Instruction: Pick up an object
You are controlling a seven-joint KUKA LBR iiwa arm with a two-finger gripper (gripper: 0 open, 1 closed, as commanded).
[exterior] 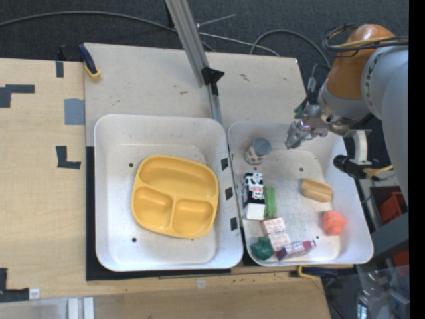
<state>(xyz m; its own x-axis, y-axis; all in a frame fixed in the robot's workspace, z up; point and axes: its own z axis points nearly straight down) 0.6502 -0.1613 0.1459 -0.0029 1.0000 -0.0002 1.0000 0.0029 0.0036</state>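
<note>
The bench top [166,78] is pale and scuffed, on a dark carpet floor [265,5] with cables; a grey metal post [189,35] leans in from above. Landmark — the right bin [352,244]: the left bin [106,198] touches its left side and holds a yellow divided plate [176,195]. Inside the right bin lie a small grey-capped jar [257,149], a black-and-white carton [253,189], a green stick [270,202], a tan bread roll [317,190], an orange ball [334,222] and a red-capped tube [295,248]. The gripper [297,135] hangs over this bin's upper part, right of the jar; I cannot tell how its fingers stand; nothing is seen between them.
</note>
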